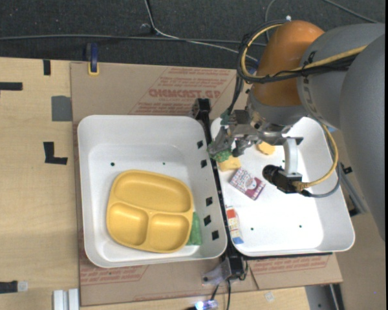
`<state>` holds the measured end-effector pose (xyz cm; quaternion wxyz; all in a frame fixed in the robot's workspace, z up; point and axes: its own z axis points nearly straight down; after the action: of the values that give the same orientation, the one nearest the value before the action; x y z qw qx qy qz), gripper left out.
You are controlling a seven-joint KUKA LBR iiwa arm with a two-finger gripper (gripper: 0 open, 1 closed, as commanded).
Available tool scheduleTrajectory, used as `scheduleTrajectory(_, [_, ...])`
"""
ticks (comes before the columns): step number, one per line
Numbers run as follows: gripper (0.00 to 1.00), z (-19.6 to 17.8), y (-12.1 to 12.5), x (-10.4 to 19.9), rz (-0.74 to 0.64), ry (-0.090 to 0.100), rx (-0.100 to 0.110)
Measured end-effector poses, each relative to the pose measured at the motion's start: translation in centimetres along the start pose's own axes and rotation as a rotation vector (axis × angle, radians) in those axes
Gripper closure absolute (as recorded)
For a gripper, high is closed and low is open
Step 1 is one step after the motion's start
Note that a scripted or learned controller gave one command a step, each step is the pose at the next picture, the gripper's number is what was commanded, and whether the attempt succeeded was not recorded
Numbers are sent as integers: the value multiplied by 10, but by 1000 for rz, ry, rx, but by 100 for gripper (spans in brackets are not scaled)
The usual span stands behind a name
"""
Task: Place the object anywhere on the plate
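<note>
Plate [149, 210] sits bare in the left bin; the gripper [229, 144] hovers over the right bin's clutter, grip state unclear. Picking looks next.

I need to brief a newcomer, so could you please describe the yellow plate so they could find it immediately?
Start at the two shallow white bins and take the left white bin. The yellow plastic compartment plate lies in its lower half, with one wide section above two smaller ones. It is far larger than the small green object against its right edge, and nothing else in that bin is yellow.
</note>
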<state>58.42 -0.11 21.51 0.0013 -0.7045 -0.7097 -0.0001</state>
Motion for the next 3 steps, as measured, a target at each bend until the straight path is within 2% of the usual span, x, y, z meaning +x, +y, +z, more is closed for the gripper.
scheduleTrajectory(1, [100,7,-10,53,1,-1,1])
scheduleTrajectory(2, [100,-9,-25,113,-1,0,0])
scheduleTrajectory(3, [100,-4,-23,109,5,-4,1])
